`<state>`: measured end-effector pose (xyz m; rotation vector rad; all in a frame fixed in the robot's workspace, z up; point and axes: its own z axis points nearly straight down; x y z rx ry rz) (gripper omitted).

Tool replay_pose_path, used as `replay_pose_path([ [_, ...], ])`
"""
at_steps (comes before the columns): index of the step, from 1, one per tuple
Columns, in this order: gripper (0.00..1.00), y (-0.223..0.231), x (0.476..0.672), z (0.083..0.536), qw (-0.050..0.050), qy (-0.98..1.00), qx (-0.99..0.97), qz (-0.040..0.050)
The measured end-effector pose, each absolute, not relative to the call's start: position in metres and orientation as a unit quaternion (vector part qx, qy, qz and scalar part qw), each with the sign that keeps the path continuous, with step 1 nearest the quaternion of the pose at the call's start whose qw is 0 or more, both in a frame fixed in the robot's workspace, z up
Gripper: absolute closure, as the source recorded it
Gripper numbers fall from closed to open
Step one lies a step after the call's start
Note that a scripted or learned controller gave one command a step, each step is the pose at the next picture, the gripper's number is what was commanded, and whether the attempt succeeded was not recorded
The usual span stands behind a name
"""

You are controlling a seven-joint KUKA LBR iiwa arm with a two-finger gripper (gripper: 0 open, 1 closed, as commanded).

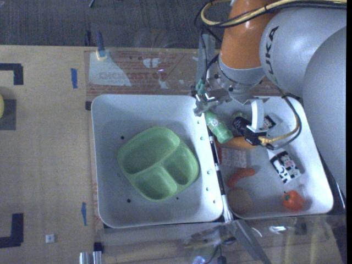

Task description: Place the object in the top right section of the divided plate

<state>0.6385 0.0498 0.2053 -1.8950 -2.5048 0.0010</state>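
The light green divided plate (158,163) lies in the left bin (110,125), turned at a slant, with nothing in its three sections. My gripper (202,104) hangs over the wall between the two bins, at the upper left corner of the right bin. Just below it a green bottle-shaped object (219,128) lies tilted in the right bin, its upper end at the gripper's tip. Whether the gripper touches or holds it is hidden by the wrist.
The right bin (319,164) holds an orange carrot (237,143), a red piece (242,175), a brown round thing (240,199), a red tomato-like toy (293,200), two black-and-white items (285,167) and a pink packet (234,158). The arm covers the bin's upper right.
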Motion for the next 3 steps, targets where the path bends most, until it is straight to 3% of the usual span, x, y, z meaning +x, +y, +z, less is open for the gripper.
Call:
replay_pose_path([
  [1,1.00,0.086,0.535,0.195,0.001,-0.738,-0.675,0.0008],
  [2,1.00,0.181,0.611,0.243,-0.001,-0.753,-0.658,-0.0005],
  [3,1.00,0.196,0.525,0.191,0.001,-0.831,-0.556,0.0011],
])
